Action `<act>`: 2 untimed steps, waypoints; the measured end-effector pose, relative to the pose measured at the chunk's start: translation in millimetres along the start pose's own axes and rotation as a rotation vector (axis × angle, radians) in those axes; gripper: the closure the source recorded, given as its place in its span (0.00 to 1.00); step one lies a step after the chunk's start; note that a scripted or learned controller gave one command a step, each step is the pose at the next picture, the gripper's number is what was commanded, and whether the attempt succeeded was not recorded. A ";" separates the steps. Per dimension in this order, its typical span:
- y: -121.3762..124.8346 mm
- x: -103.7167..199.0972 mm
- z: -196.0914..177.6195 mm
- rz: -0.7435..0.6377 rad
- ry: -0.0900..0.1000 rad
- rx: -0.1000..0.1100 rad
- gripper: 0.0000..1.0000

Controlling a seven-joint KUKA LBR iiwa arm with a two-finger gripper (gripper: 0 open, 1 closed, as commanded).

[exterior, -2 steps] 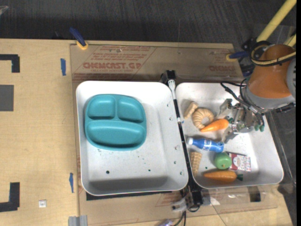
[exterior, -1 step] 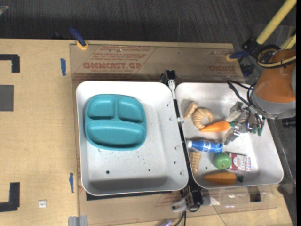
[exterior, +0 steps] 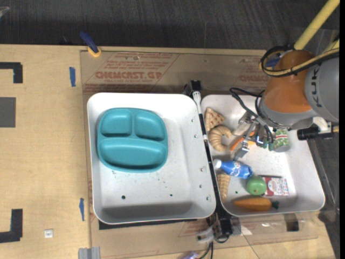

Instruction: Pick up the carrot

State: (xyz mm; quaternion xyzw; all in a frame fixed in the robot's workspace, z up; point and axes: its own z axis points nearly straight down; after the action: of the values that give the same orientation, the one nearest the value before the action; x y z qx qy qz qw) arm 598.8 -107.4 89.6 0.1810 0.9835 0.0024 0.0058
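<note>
Hand, its grip state impossible to judge here, hovers over the right bin, while the carrot lies well apart at six o'clock, its long axis running three-to-nine along the near wall.

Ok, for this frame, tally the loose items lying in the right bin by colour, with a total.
Orange: 1, the carrot
Green: 1, the green apple
Blue: 1, the blue bottle
Tan: 3, the croissant, the waffle cone and the cone-shaped pastry
Red and white: 1, the small carton
Total: 7
</note>
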 end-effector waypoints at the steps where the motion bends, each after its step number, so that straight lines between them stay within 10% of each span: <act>1: 0.7 -4.0 -13.9 -0.001 -0.013 -0.001 1.00; 2: 0.8 -3.6 -13.4 -0.001 -0.012 -0.001 0.00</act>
State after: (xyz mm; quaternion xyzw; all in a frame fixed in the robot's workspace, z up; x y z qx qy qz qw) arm 602.3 -108.0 103.1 0.1806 0.9835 0.0018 0.0116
